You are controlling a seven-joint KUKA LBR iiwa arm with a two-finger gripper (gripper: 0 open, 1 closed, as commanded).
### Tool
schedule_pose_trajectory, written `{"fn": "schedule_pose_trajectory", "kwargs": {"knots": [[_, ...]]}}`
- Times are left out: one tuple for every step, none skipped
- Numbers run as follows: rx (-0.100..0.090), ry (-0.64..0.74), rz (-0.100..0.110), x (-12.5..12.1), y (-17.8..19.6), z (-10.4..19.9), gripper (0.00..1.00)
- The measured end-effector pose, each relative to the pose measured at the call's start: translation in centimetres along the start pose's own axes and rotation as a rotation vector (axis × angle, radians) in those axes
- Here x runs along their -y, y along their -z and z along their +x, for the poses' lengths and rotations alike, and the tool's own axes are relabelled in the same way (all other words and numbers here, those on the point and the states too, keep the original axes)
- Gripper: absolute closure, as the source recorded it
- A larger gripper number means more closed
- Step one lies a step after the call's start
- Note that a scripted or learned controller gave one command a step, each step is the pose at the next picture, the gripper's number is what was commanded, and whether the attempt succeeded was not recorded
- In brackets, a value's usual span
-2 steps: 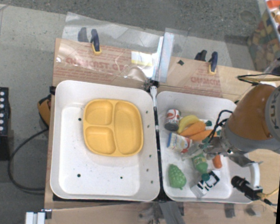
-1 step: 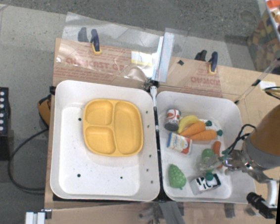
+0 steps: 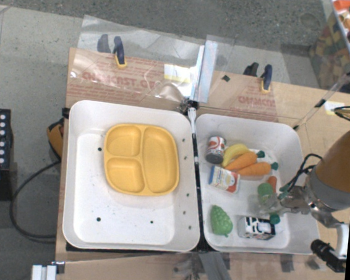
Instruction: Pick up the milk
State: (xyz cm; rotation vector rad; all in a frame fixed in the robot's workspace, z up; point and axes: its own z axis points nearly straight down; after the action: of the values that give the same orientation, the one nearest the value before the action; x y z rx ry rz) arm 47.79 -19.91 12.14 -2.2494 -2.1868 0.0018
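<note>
The milk (image 3: 258,227), a small carton with black and white patches, lies on its side near the front of the right bin (image 3: 293,137). My gripper (image 3: 275,204) hangs just above and behind it, over the bin's right half, beside a small green piece (image 3: 265,190). The grey arm (image 3: 339,175) comes in from the right. Nothing shows in the gripper's grasp.
The right bin also bears a can (image 3: 215,148), a banana (image 3: 236,152), carrots (image 3: 251,166), a white packet with red and blue print (image 3: 224,179) and a green knobbly piece (image 3: 220,220). A yellow divided plate (image 3: 142,159) sits in the left bin (image 3: 81,207).
</note>
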Motion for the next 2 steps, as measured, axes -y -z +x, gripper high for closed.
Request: {"fn": "schedule_pose_trajectory", "kwargs": {"knots": [[0.0,0.0,0.0,0.0,0.0,0.0,0.0],[0.002,0.13,0.0,0.2,-2.2,6.9,0.0]]}}
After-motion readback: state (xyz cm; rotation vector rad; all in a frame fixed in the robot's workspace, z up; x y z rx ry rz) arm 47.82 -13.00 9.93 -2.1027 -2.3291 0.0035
